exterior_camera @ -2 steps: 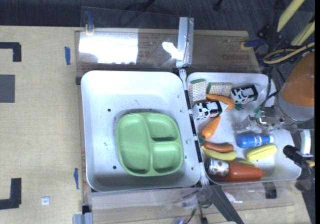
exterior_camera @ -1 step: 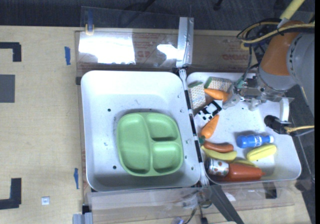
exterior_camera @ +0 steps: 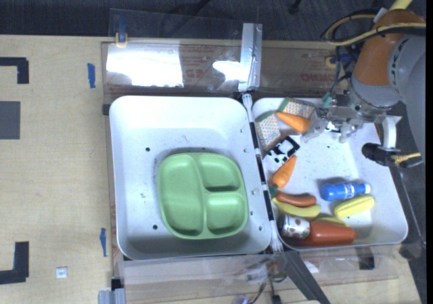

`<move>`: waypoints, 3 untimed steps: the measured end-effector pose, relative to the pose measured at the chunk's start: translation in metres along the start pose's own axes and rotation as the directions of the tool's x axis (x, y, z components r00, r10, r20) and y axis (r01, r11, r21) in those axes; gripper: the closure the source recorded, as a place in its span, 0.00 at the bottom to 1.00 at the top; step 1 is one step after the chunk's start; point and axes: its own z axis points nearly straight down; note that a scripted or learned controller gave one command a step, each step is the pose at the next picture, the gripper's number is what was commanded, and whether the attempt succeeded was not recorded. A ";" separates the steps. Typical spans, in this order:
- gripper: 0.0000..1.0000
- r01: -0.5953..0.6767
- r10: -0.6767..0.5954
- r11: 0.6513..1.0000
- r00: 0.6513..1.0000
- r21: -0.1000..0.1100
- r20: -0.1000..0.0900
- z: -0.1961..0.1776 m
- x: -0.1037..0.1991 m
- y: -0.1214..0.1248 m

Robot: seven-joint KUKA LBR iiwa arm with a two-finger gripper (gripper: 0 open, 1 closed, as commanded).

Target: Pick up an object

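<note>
1. The arm (exterior_camera: 382,52) comes in at the upper right of the frame, its gripper (exterior_camera: 331,120) low over the upper part of the right bin (exterior_camera: 396,225). I cannot tell whether the jaws are open or closed.
2. Just left of the gripper an orange carrot (exterior_camera: 292,120) lies on a patterned packet (exterior_camera: 270,130); whether they touch is unclear.
3. A second carrot (exterior_camera: 285,171) sits mid-bin near the divider.
4. Along the bin's lower edge: a blue bottle (exterior_camera: 345,190), a yellow banana (exterior_camera: 354,206), a hot dog (exterior_camera: 296,200) and a red pepper (exterior_camera: 331,232).
5. The left bin (exterior_camera: 128,126) holds a green divided plate (exterior_camera: 201,194).
</note>
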 end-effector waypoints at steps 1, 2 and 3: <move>0.00 0.004 -0.004 1.000 1.000 -0.022 0.016 0.020 0.038 0.004; 0.00 0.275 -0.274 0.960 0.961 -0.056 0.020 0.019 0.012 -0.020; 0.00 0.310 -0.310 0.951 0.951 0.004 0.012 0.021 0.016 -0.001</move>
